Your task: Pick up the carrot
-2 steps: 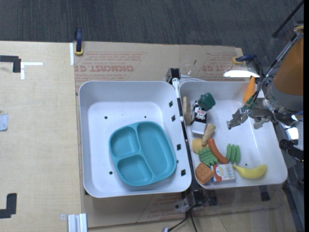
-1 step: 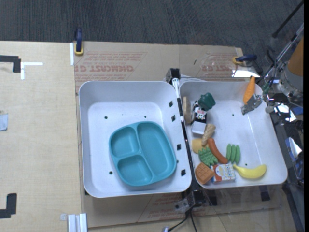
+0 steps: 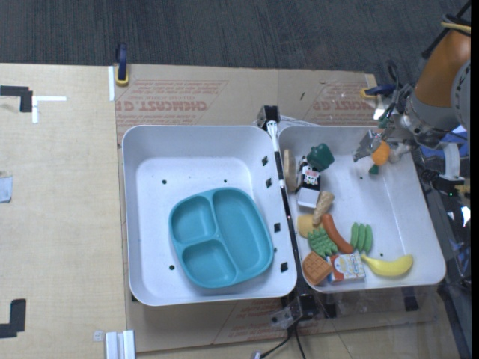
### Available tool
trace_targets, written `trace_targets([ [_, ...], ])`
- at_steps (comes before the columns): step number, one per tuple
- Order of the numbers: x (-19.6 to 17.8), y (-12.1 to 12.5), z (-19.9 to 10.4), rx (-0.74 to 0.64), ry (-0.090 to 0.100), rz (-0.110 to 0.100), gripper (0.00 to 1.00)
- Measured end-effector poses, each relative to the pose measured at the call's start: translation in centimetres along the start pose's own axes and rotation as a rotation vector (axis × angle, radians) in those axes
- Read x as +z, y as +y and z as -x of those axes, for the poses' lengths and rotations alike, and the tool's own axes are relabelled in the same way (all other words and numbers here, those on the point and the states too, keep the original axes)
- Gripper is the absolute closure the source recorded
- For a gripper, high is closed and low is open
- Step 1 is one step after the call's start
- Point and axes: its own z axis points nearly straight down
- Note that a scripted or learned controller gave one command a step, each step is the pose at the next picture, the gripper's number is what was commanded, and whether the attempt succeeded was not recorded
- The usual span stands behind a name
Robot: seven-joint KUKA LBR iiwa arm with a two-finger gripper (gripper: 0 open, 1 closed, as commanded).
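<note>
Light wooden bench [image 3: 60, 223] on the left, cardboard sheet under two shallow white plastic bins. Left bin [image 3: 142, 163] holds a teal three-compartment plastic plate [image 3: 221, 235], lying flat, slightly toward the bin's near right. Right bin [image 3: 419, 223] is cluttered along its left side: dark green broccoli-like toy [image 3: 320, 155] at the far end, small black-and-white box [image 3: 309, 178] just beside it, beige piece [image 3: 323, 203] below, then a yellow wedge [image 3: 305, 224], an orange-red sausage-shaped toy [image 3: 337, 234], green bumpy vegetable [image 3: 322, 242], green pea pods [image 3: 361, 236], brown waffle-like piece [image 3: 315, 268], small printed carton [image 3: 348, 266] and a yellow plastic banana [image 3: 389, 265] near the front rim. Small orange toy carrot [image 3: 381, 155] sits up at the far right of this bin, raised, between the fingers of the metal claw [image 3: 378, 149], which is clamped on it. Grey arm with orange band [image 3: 441, 66] comes in from the right edge.
</note>
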Motion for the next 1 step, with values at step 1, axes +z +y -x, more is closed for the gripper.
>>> trace_targets([
  [1, -1.02, 0.08, 0.13, -0.008, -0.008, 0.002, 1.00],
])
